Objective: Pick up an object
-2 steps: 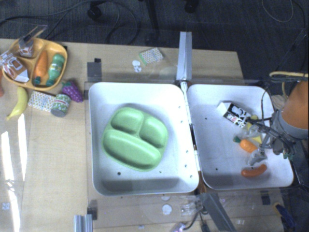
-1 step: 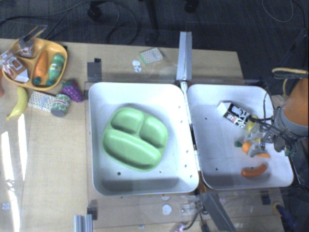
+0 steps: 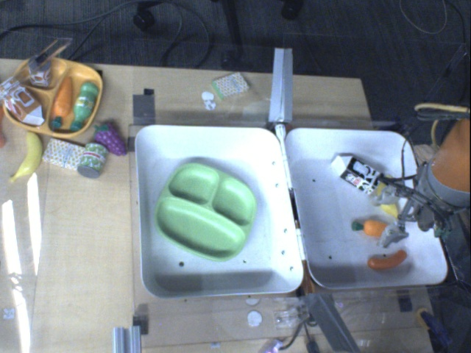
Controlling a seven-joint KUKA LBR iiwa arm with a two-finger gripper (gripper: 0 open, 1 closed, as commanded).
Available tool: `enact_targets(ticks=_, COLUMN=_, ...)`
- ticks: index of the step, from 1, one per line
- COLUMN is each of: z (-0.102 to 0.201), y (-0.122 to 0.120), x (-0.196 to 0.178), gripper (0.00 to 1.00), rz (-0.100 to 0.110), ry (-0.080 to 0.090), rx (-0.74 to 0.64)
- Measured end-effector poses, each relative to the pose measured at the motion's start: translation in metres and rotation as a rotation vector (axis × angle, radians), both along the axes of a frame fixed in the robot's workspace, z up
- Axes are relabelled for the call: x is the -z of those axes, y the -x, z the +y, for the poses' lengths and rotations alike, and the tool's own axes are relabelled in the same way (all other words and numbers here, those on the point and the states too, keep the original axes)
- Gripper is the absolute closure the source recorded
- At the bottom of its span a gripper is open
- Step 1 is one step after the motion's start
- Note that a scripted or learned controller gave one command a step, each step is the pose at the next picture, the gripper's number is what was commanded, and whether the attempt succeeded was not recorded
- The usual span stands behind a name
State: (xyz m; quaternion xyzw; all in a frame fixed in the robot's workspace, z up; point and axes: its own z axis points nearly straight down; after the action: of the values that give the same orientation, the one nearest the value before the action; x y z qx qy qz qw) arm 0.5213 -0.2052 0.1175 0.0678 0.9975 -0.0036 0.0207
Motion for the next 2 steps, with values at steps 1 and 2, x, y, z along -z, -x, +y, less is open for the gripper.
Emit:
enact_targets(ticks=1, z=0.0003, y=-0.0031, x=-0.0121, gripper=1.00, rz=-0.009, ry=0.002, rx=0.001)
enact_targets(ticks=2, z=0.0005, y=-0.0030, x=-0.0121, gripper=0.00, rz=-0.009, ry=0.002, rx=0.001)
